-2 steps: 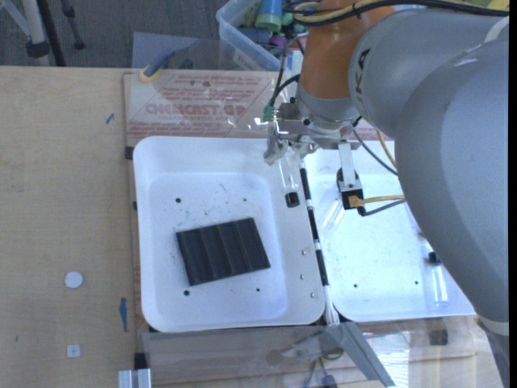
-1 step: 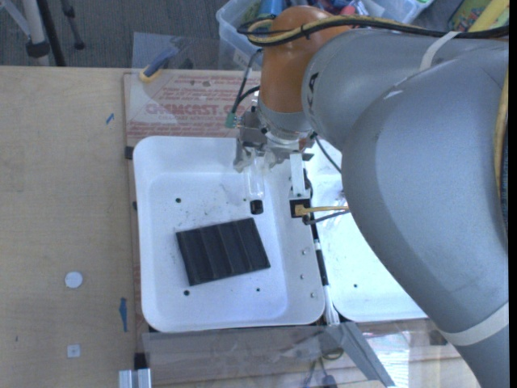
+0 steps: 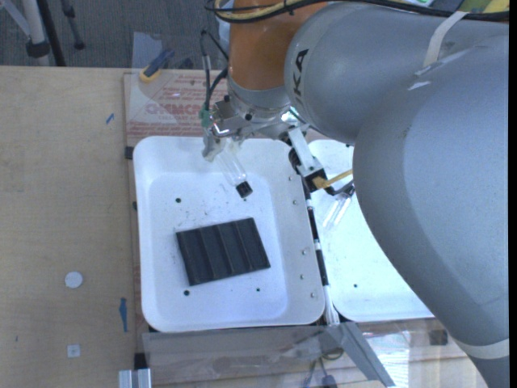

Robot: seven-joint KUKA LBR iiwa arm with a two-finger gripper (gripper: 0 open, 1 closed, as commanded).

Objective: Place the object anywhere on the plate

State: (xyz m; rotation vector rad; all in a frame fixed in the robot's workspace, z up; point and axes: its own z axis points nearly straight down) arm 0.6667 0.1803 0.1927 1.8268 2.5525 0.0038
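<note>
Object: taken to be the small dark bit on the white floor of the left bin, toward the back, just below the gripper. Too small to name beyond that, and possibly a part of the gripper rather than a loose thing; hard to say. Touching the gripper or merely next to it: cannot tell.

Plate: dark, ribbed, rectangular, flat in the middle of the same bin, a little askew. Near the object but apart from it, with a strip of bare white floor between. Nothing resting on its ribs.

Gripper: hanging from the arm over the back of the left bin, pointed down and slightly toward the plate. Spread or pressed together: cannot tell from this slant. Nothing seen clearly pinched, so no hold claimed.

Right bin: largely hidden under the arm, bright where visible.

Progress, as a judgement: barely begun. Object not on the plate, not seen lifted, not seen secured. Left to do: get a sure hold, raise it off the floor, carry it the short way forward over the plate, set it down anywhere on the ribs, let go.
</note>
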